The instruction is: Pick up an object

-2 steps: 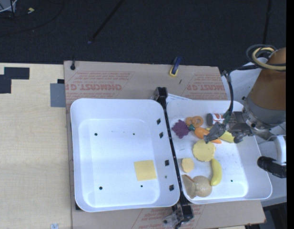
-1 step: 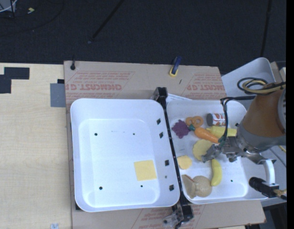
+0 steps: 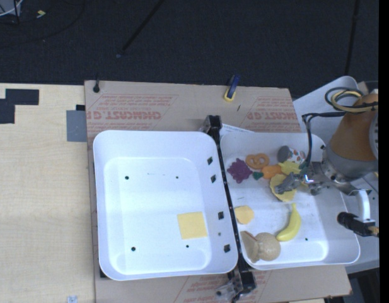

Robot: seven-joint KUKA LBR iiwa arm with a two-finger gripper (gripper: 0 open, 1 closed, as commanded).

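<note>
The metal two-finger gripper [image 3: 289, 183] is dipping into the right white bin [image 3: 336, 248], low over a flat yellow piece [image 3: 284, 193]; whether it is gripping anything, I cannot tell. Around it are crowding an orange lump [image 3: 272, 169], a grey stone-like lump [image 3: 284, 153] and a purple grape-cluster toy [image 3: 239, 170]. The yellow toy banana [image 3: 290, 225] is lying nearer. The likely risk is nudging neighbours or closing on nothing.

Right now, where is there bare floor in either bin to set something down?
Left bin: bare floor all around the yellow square. Right bin: crowded upper half around the gripper; a small bare patch between the banana and right rim.
</note>
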